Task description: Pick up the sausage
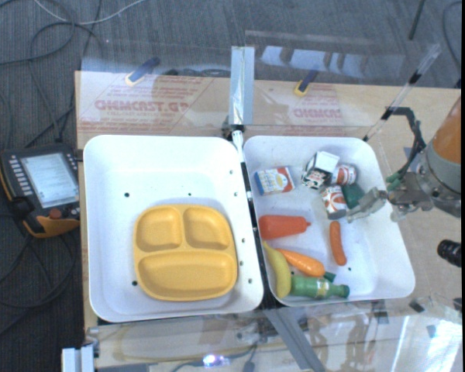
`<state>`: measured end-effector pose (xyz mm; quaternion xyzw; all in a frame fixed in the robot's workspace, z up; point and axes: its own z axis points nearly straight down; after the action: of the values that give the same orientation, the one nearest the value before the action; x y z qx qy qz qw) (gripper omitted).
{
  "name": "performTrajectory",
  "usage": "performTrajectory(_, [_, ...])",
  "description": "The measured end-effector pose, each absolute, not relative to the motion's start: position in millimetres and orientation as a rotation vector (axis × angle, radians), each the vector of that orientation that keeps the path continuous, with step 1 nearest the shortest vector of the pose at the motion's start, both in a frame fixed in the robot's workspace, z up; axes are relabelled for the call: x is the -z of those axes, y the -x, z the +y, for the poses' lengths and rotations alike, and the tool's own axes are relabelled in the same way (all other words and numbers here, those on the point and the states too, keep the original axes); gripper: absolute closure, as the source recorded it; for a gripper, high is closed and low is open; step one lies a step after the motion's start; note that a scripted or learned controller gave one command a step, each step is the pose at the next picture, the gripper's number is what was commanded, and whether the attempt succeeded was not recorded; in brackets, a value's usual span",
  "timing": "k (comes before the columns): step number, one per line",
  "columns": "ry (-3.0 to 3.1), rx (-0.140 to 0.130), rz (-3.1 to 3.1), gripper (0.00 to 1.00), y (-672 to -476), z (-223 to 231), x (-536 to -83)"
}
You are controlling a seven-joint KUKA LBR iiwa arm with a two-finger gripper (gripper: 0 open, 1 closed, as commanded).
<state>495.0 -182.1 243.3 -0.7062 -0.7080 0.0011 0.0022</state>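
The sausage (337, 242) is a small slim orange-red link lying nearly upright in the picture, on the floor of the right bin (387, 266) toward its right side. My gripper (362, 205) reaches in over the bin's right wall and hangs just above and to the right of the sausage's upper end, close to a red and white can (332, 200). Nothing shows in its grasp.
The right bin also holds a thick red-orange piece (283, 225), a carrot (301, 262), a banana (277, 270), a green bottle (318, 287), a small carton (273, 180) and a white toy (320, 169). A yellow divided plate (186, 252) lies in the left bin (108, 177).
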Motion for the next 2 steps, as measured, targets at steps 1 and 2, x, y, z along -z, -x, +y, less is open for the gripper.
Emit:
performTrajectory(1, [2.251,0.000,-2.187,0.00,-489.7,-158.3,-96.0])
performTrajectory(2, [2.251,-0.001,-2.184,1.00,-489.6,-159.0,-104.0])
